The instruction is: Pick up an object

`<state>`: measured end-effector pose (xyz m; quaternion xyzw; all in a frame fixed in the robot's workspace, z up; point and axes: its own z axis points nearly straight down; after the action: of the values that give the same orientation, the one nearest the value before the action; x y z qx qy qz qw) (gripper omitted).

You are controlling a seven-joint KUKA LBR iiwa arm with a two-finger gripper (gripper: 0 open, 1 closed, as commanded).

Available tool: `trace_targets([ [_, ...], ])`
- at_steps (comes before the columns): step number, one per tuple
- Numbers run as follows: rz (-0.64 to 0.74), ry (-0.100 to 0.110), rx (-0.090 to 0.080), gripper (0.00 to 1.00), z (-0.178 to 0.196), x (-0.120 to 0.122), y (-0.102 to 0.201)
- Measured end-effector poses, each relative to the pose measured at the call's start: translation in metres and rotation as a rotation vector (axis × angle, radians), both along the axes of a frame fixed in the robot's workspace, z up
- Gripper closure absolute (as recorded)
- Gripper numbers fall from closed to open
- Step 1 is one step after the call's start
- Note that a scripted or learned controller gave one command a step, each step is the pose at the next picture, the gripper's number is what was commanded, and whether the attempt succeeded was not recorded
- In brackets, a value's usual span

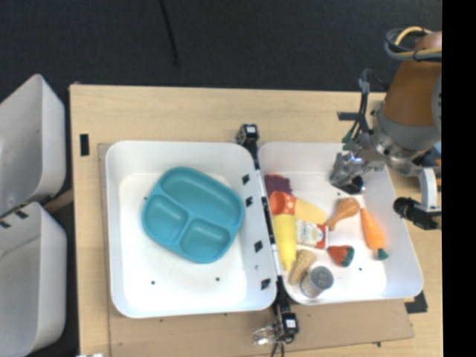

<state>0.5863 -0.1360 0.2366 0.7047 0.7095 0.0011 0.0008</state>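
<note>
Orange carrot (pixel 372 230) just below-right of the tool (pixel 347 175), grip state unclear.

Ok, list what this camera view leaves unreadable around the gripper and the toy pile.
- Gripper: too small and blurred to read its finger state.
- Arm: cut off by the right edge.
- Small packet: label too small to read.
- Purple item: partly hidden by the toys piled against it.
</note>
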Motion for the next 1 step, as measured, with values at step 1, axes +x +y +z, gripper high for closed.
trace_targets([
  [1,0.0,0.001,0.0,1.0,0.0035,0.0155,0.0544],
])
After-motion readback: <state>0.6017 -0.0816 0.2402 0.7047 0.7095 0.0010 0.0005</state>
